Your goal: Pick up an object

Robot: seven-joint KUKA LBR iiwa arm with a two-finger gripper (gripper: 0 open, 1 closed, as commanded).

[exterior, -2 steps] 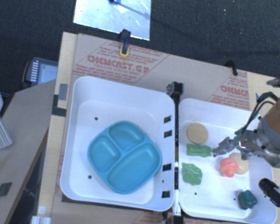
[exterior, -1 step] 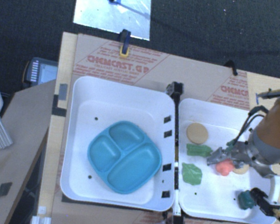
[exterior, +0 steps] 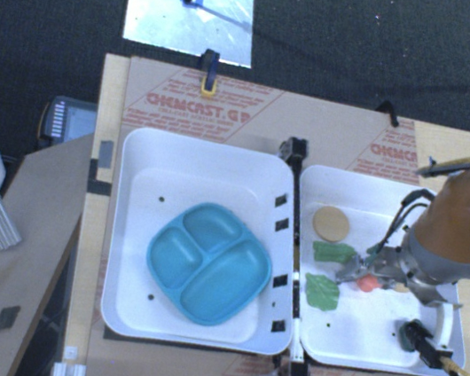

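In the right bin (exterior: pixel 369 346) lie a tan round disc (exterior: pixel 331 224), a green flat piece (exterior: pixel 332 252) just below it, a second green leaf-like piece (exterior: pixel 321 291) lower down, and a small red-orange object (exterior: pixel 366 284). My gripper (exterior: pixel 355 271) hangs low over this bin, its tips between the two green pieces and right beside the red-orange object. The view does not show anything clearly held between the tips.
The left bin (exterior: pixel 141 184) holds a blue divided plate (exterior: pixel 208 262). A black divider strip (exterior: pixel 289 210) runs between the bins. The arm's orange band (exterior: pixel 450 221) covers the right bin's far right side.
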